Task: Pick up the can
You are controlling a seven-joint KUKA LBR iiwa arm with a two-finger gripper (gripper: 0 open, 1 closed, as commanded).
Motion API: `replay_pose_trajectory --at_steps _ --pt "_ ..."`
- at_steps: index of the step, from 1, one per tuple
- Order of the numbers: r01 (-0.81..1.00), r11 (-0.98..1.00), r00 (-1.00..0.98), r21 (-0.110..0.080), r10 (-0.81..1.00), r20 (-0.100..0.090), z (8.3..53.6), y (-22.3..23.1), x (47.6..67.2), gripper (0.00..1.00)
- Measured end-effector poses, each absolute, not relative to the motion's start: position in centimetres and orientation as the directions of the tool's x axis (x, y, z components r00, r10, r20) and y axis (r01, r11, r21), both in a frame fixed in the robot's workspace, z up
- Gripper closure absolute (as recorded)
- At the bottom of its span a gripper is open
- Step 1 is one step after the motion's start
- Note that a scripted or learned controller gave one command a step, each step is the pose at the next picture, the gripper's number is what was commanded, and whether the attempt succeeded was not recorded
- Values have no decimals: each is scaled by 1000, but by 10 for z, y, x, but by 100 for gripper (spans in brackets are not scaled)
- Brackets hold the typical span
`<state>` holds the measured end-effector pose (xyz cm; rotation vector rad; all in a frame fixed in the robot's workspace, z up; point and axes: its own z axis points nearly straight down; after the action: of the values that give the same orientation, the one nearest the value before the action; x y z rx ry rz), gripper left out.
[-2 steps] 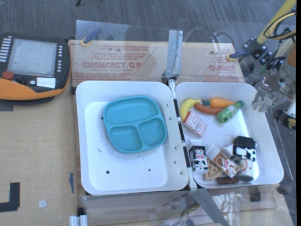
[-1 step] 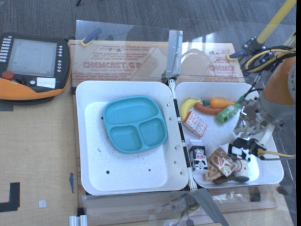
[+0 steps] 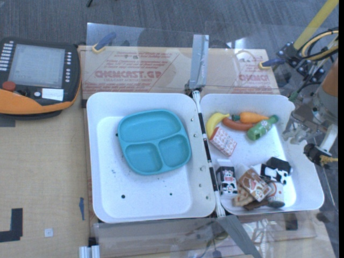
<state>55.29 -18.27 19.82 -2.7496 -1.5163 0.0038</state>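
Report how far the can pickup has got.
Nothing looks done yet. The can lies in the right bin, near its front left corner, beside the other items. The end effector sits at that bin's right rim, apart from the can, with nothing visibly in it. Left: reach across to the can, grasp and lift it.

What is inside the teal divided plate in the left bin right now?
The teal three-compartment plastic plate holds nothing: all three wells show bare teal surface. It lies flat in the left white bin; the bin floor beneath the plate is covered, so anything under it cannot be seen.
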Motion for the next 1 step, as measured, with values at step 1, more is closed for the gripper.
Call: replay_pose_trajectory --at_steps 1 --pt "846 -533 533 -4 846 -2 198 -182 553 0"
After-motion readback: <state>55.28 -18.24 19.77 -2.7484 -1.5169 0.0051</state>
